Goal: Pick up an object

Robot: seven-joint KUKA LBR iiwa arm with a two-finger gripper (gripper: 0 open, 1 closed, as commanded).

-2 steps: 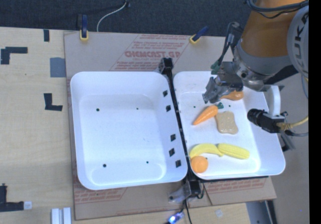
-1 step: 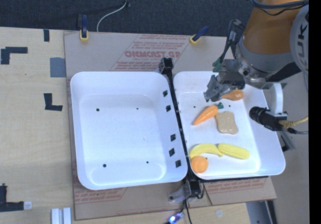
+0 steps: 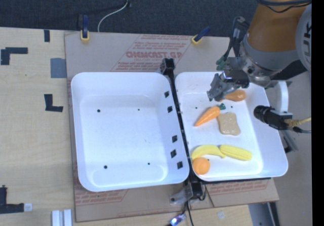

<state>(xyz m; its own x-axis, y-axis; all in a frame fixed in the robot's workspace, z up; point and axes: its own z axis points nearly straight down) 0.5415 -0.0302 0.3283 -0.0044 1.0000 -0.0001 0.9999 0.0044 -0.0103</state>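
Camera view looks down at a slant on two shallow white bins set side by side on a cardboard sheet, and the arm comes in from the right. The gripper (image 3: pixel 218 92) hangs low over the right bin (image 3: pixel 268 161), near its far edge, dark fingers pointing down and to the left. Are they spread or pressed together? From this angle I cannot tell, and nothing can be seen pinched between them.

Just beside the gripper, on its right, lies a small orange piece (image 3: pixel 236 96), partly tucked behind the wrist hardware. Directly below the fingertips sits the toy carrot (image 3: pixel 207 116), lying at a slant with its green top towards the gripper; the tips are close above that green end, though whether they touch it is unclear. Next to the carrot on the right is a tan bread slice (image 3: pixel 229 124), lying flat.

Further towards the near edge, the banana (image 3: pixel 207 151) curves along the bin floor, with the yellow corn cob (image 3: pixel 236 152) touching or nearly touching its right end. An orange fruit (image 3: pixel 201 165) rests against the banana at the near left corner.

The left bin (image 3: pixel 121 131) shows its bare white floor, with a row of black clips (image 3: pixel 174 139) running down the seam between the two bins
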